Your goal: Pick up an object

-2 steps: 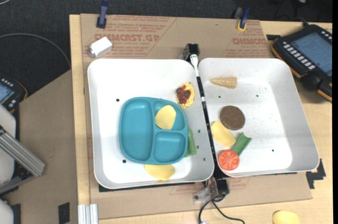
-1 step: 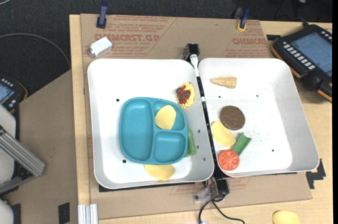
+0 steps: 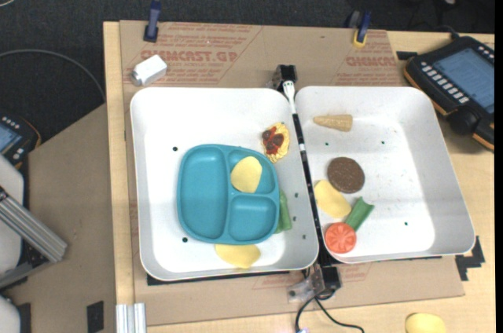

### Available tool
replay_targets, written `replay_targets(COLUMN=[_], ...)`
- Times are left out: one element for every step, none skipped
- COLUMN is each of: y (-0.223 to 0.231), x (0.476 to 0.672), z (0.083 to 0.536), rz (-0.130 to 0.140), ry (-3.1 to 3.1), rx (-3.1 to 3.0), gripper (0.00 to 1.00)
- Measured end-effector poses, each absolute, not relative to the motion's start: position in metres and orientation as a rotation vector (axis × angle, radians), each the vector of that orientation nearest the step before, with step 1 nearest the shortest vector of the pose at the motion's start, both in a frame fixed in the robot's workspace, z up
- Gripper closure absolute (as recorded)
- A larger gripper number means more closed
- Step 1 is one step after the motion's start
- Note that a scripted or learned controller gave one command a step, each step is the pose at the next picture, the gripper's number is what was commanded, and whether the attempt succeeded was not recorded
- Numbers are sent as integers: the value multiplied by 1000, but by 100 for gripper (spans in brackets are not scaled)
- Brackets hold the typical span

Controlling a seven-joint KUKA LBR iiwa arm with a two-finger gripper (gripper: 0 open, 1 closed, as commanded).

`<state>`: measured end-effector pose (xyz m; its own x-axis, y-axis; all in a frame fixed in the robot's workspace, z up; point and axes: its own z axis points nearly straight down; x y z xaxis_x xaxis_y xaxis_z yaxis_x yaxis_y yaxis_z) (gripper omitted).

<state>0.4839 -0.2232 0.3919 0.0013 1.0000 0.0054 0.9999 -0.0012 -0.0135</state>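
Observation:
The left bin (image 3: 157, 127) holds a teal divided plate (image 3: 211, 194) with a yellow piece (image 3: 246, 174) in its upper right compartment. A small pizza slice (image 3: 275, 140) lies by the plate's top right corner. Another yellow piece (image 3: 237, 254) sits below the plate, and a green piece (image 3: 284, 214) lies along its right edge. In the right bin (image 3: 424, 166) are a tan cone (image 3: 334, 122), a brown round cookie (image 3: 346, 174), a yellow piece (image 3: 331, 199), a green stalk (image 3: 359, 213) and a red tomato (image 3: 340, 238).
A white block (image 3: 149, 70) lies on the cardboard above the left bin. Blue clamps (image 3: 152, 20) (image 3: 361, 27) hold the board's far edge. A black handheld pendant (image 3: 456, 80) rests at the right. A yellow object (image 3: 424, 323) sits at the bottom right.

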Motion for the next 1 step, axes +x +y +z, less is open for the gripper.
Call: replay_targets(y=[-224], x=[503], z=[520], rz=[-9], ry=[-2236], rx=[-2231], gripper=[100])
